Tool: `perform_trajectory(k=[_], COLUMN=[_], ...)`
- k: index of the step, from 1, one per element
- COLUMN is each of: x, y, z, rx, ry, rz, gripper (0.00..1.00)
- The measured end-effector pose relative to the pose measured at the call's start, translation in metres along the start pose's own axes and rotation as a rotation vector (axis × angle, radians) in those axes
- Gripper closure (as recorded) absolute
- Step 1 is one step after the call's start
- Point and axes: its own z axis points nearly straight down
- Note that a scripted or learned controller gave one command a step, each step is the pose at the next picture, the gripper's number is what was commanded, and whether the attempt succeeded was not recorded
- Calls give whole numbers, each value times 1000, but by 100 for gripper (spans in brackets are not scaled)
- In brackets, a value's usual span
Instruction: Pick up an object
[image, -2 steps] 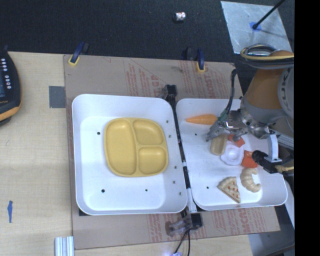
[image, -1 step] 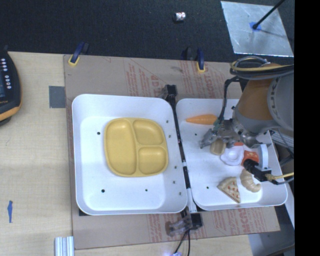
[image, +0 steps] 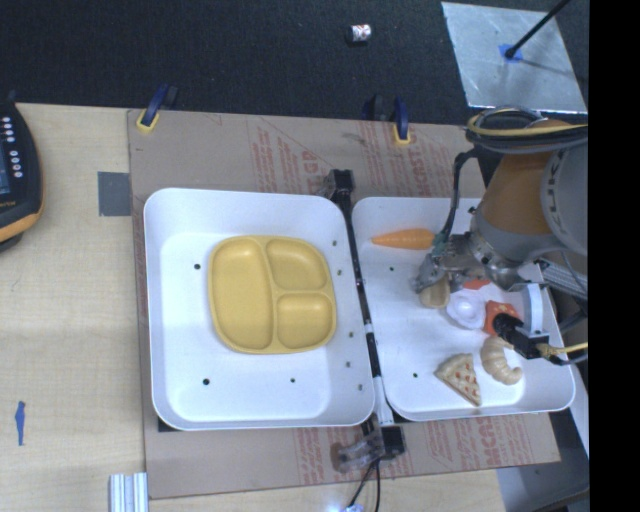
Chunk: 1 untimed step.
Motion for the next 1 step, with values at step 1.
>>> perform_trajectory(k=[1], x=[71], y=[43], z=[-97], rx=[-15], ry=[2], rz=[-9], gripper=[100])
